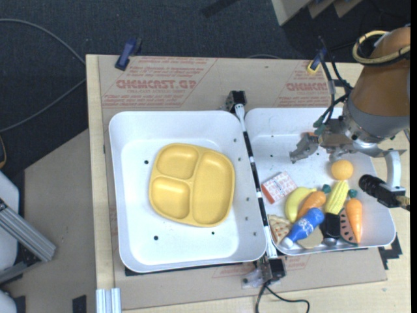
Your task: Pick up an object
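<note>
My gripper (306, 149) hangs over the upper middle of the right bin (280, 124), above bare white floor. Nothing shows in it. The toys lie below and to its right in that bin. An orange ball (341, 169) sits nearest, just right of the gripper. Farther toward the front lie a red-and-white box (279, 186), a banana (296, 201), a corn cob (337, 196), a carrot (354, 218) and a blue bottle (305, 225).
The left bin (130, 175) holds a yellow divided plate (192, 184). A black divider bar (251, 168) runs between the bins. The arm's orange-banded wrist (384, 77) looms over the right bin's far right corner. A black cylinder (374, 188) juts in at the right rim.
</note>
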Motion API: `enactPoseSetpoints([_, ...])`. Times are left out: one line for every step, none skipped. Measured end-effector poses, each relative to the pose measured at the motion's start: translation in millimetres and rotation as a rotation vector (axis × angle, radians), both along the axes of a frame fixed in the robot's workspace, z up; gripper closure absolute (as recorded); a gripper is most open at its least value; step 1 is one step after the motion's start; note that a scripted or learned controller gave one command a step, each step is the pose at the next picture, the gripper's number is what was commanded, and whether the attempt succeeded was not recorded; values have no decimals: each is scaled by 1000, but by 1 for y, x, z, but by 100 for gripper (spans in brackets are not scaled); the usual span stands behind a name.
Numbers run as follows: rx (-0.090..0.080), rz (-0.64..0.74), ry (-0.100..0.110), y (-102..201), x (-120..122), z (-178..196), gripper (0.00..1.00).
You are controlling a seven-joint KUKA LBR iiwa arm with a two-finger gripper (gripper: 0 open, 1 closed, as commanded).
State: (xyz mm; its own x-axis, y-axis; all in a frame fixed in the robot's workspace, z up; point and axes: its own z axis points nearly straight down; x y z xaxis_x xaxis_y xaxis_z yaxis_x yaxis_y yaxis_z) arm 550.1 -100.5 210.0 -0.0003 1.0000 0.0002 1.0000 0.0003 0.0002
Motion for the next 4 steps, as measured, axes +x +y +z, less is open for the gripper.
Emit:
enactPoseSetpoints([0, -1, 2, -71, 5, -125, 0])
enactPoseSetpoints([0, 1, -1, -59, 77, -125, 0])
enactPoseSetpoints([-1, -2, 2, -91, -48, -126, 0])
enactPoseSetpoints([-1, -2, -2, -90, -47, -116, 100])
